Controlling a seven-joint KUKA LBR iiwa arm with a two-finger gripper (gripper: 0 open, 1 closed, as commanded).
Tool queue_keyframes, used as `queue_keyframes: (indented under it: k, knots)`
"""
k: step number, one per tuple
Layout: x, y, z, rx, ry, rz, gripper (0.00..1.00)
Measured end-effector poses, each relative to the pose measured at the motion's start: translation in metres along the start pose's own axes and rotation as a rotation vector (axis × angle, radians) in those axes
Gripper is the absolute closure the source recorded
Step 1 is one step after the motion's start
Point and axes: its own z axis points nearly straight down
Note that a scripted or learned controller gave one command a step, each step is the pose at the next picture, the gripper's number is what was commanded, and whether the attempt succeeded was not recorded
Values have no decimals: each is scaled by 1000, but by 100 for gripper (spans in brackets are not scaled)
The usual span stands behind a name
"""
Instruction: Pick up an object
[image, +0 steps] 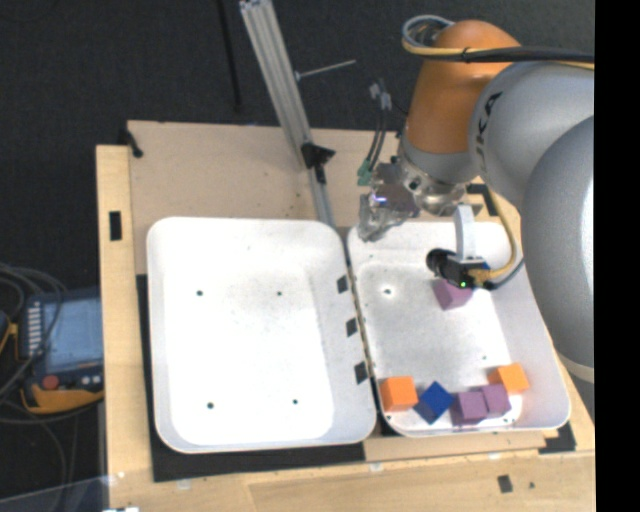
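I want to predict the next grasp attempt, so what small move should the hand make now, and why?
Probably slide the hand toward the lone purple block, the nearest piece. The hand hangs over bare floor at the far corner of the bin, while the other blocks sit along the near wall.

Two white bins, one left (250, 340) and one right (440, 345), stood on a single bench (230, 170). The small blocks numbered six in all: three purple blocks (452, 294) (470, 407) (495, 400), two orange blocks (398, 392) (513, 377) and one blue block (434, 402).
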Motion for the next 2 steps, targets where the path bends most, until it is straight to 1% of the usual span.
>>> queue_keyframes:
  k: [1, 2]
  knots:
    - [50, 2, 9, 1, 0, -1, 100]
    - [110, 3, 5, -2, 2, -3, 100]
